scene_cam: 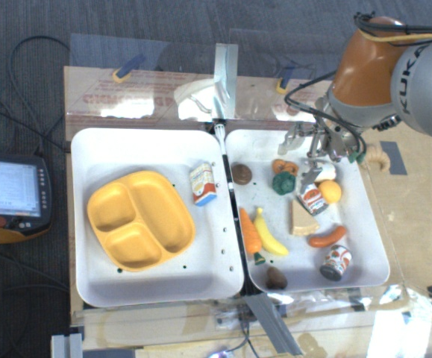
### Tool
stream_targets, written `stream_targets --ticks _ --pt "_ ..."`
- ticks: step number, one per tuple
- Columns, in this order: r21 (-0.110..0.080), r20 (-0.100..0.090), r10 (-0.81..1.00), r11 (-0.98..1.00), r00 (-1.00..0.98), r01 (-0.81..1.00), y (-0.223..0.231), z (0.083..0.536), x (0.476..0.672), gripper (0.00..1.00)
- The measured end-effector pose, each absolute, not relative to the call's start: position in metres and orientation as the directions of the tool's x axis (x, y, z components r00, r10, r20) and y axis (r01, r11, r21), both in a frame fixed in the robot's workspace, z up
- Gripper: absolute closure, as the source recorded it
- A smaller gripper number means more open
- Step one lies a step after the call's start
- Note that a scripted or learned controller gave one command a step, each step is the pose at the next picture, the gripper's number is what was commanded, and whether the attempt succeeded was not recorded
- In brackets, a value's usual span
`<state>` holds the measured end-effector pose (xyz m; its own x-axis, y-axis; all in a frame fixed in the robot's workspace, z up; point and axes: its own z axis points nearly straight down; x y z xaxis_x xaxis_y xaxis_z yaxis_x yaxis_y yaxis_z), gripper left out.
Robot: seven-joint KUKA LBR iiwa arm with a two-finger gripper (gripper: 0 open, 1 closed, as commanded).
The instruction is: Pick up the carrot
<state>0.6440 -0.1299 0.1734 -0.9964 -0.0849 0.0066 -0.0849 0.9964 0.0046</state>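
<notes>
We see a rounded grey arm (423, 88) with a broad orange band (368, 69) and dark "KUKA" lettering on its shell. Black cables (305, 99) loop toward a metallic end effector (318, 146) of bare silver parts.

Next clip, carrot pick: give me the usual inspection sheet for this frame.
Surface: two white bins, left bin, right bin.
Job's things: carrot in right bin by the divider, beside banana.
Clutter: yellow tray and small carton left; can, sausage, other toy food right.
Grippers: gripper over right bin's far part, apart from carrot.
Cables: black cable on floor.
Surroundings: pendant, carpet.
</notes>
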Motion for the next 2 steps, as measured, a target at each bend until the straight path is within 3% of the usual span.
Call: stream_targets --ticks 1,2 --pt "0.001 -0.003 -0.135 0.991 -0.991 -0.135 -0.064 0.185 0.57 0.0" --pt "0.001 0.001 -0.282 0.959 -0.959 -0.282 -0.017 0.184 0.489 0.0"
